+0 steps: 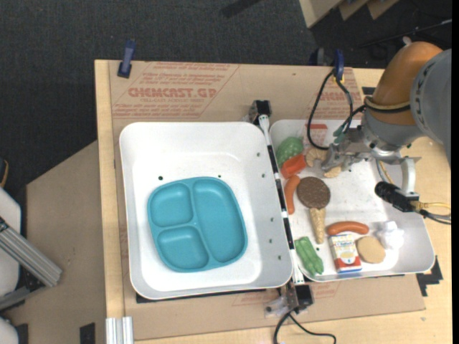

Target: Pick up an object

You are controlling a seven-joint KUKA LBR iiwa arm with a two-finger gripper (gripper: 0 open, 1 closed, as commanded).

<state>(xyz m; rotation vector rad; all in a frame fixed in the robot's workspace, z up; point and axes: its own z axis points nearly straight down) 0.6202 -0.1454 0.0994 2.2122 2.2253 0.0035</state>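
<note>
My gripper [336,158] reaches down into the far part of the right bin [423,253], under the grey arm with its orange band [401,77]. A small tan piece [332,170] lies right at its tip. Just left of it lie a green toy vegetable [290,148] and an orange-red piece [294,165]. Nearer the front are a brown round cookie [313,190], a cone [318,225], a sausage [347,228], a small carton [346,254] and a tan round biscuit [371,249].
The left bin [143,149] holds a teal divided plate [197,223]. An orange carrot-like stick [291,193] and a green pickle [308,255] lie along the right bin's left wall. Cables [319,106] hang by the arm.
</note>
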